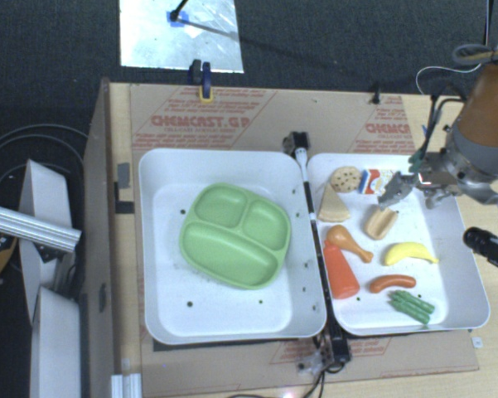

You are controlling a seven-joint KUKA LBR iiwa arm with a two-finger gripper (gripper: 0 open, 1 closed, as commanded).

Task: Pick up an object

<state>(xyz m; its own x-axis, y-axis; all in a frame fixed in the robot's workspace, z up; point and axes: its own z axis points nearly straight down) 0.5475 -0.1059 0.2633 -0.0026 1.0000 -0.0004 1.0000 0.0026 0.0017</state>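
A green divided plate [235, 234] is seen in the left bin [161, 222]. Right of it, in the right bin [472, 301], toy foods are spread, a hot dog bun [380, 221] among them. Above that bun the gripper [395, 191] is seen, released, with nothing grasped.

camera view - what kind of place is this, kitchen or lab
Most likely a robot lab bench, not a kitchen: the food looks like plastic toys sorted in a white bin, a robot arm reaches in, and loose cables lie on dark carpet.
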